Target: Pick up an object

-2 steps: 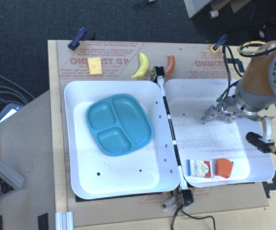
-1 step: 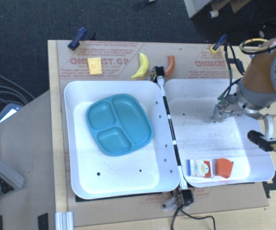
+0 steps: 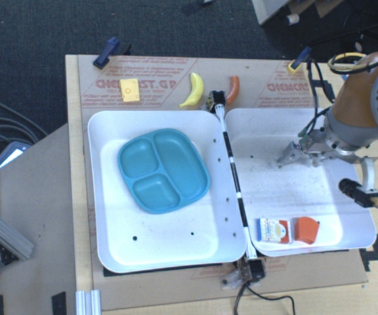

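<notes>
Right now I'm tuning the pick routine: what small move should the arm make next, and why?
Probably travel toward the near edge of the right bin. The gripper hangs over bare floor, while the small carton and orange block lie side by side there.

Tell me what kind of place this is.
Probably a robotics lab test bench: a robot arm reaches over two white bins on a cardboard-covered bench, with toy items such as a plastic banana and loose cables nearby.
</notes>
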Robot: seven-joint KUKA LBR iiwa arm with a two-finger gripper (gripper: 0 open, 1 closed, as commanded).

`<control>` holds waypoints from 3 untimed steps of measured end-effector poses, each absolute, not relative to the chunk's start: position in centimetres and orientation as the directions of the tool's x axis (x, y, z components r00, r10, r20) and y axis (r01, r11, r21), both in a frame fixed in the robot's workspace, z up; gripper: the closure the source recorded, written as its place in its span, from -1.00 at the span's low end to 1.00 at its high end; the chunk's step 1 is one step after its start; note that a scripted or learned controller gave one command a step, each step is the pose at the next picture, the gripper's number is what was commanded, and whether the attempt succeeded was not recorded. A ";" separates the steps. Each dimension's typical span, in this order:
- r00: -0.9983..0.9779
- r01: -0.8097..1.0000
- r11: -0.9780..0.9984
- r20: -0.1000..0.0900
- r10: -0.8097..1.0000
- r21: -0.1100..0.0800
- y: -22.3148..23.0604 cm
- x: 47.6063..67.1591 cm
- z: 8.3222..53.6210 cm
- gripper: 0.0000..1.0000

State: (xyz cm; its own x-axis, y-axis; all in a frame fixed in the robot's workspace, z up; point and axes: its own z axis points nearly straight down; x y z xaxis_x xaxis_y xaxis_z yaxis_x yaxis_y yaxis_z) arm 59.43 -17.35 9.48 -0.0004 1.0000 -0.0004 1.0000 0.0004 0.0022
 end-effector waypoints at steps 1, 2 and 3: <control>-0.001 1.000 0.001 -0.001 1.000 0.001 -20.0 64.2 8.5 -1.00; -0.003 1.000 0.003 -0.003 1.000 0.004 -19.9 64.3 9.6 1.00; -0.003 1.000 0.003 -0.003 1.000 0.003 -19.9 64.3 9.5 -1.00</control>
